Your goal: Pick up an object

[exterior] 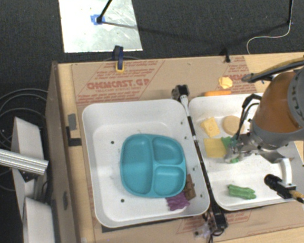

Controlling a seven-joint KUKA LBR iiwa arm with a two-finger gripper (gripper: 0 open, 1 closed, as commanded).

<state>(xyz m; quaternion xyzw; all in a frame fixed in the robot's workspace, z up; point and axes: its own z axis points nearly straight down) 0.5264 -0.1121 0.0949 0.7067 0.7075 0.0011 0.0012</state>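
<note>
Bench seen from above, with the arm lowered into one bin. A brown cardboard-covered bench [116, 79] is shown bearing two shallow white bins side by side. The left-hand white bin [99, 149] is occupied mainly by a teal plastic plate [153, 166] divided into compartments; a crumpled purple scrap [176, 201] and a small brown piece [189, 188] are set against the plate's lower right edge. The grey arm with its orange band [280, 109] is extended from the view's right over the right-hand white bin [257, 175], and the two-finger gripper [235, 153] is held low near that bin's middle.

Whether the gripper is apart or closed cannot be told, its tip being masked by its own body. A small green fragment [228, 144] is possibly lodged at the tip, but nothing is shown to be held.

The nearest candidate for pickup is judged to be the soft yellow block [214, 148], which lies just beside the gripper towards the view's left. Being nearly square, it offers no marked long axis. A paler yellow slab [210, 127] and a round tan disc [230, 123] lie just above it. A green pod-shaped piece [240, 191], its long axis running nearly across the view, lies apart towards the near rim, and an orange stick [217, 92] rests at the far rim.
</note>
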